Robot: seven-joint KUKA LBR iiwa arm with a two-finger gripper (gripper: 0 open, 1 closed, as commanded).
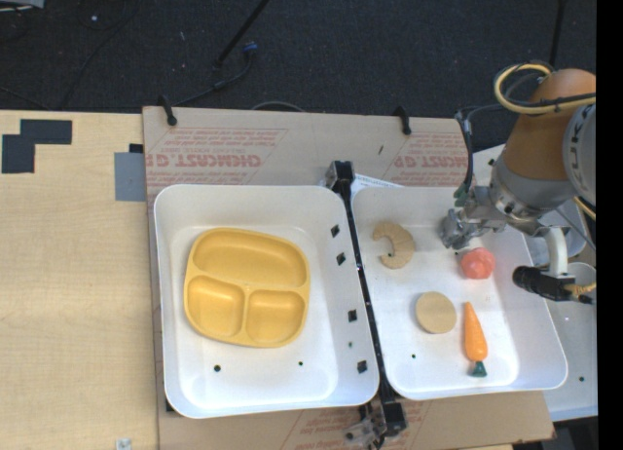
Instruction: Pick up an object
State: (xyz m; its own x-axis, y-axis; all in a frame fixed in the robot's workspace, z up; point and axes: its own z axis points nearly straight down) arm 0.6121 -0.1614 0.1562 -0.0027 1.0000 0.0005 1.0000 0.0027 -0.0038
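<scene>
Arm: reaching in from the right, wrist bent down over the right bin (pixel 545 365)
Gripper (pixel 461 232): low, just above the pink ball (pixel 477 263)
Fingers: blurred, can't tell their state
Ball: right bin, beside the carrot (pixel 473 333)

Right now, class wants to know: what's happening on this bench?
A grey and orange robot arm reaches over the right bin, its gripper just above a pink-red round object. Nothing is visibly held. A croissant-shaped piece, a tan disc and a toy carrot lie nearby; the left bin holds a yellow divided plate.
</scene>
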